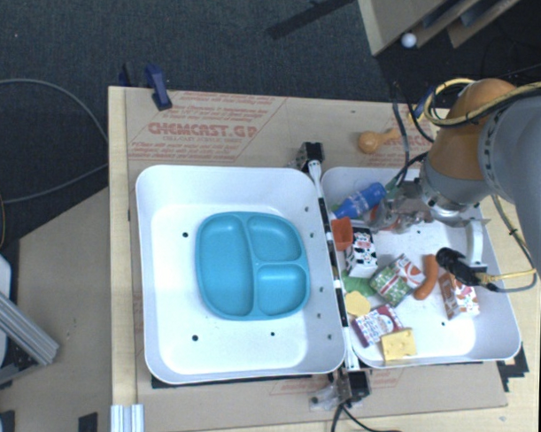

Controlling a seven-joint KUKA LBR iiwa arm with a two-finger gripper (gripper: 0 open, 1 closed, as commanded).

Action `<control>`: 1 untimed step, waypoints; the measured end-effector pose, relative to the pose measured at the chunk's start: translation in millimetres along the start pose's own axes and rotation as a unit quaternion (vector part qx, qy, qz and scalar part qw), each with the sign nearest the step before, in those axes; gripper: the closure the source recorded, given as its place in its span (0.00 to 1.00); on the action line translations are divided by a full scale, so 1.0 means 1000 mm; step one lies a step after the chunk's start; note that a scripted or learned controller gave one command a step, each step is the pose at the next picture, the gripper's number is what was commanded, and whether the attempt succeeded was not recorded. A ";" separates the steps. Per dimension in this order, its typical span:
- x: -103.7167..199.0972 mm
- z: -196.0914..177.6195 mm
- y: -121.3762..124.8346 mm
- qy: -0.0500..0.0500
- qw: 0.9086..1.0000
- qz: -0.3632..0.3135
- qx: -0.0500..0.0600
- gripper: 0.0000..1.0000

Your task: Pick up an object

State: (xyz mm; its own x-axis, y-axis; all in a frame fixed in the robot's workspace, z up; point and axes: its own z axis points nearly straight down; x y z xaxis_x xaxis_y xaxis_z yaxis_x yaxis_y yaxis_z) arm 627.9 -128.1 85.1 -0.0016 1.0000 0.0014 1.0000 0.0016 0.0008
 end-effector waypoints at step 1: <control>-0.022 -0.096 -0.031 -0.001 1.000 0.001 -0.001 1.00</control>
State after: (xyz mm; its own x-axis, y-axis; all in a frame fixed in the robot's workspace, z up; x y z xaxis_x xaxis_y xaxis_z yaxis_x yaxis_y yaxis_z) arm 596.5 -149.9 181.2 0.0003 1.0000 -0.0016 1.0000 -0.0003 0.0026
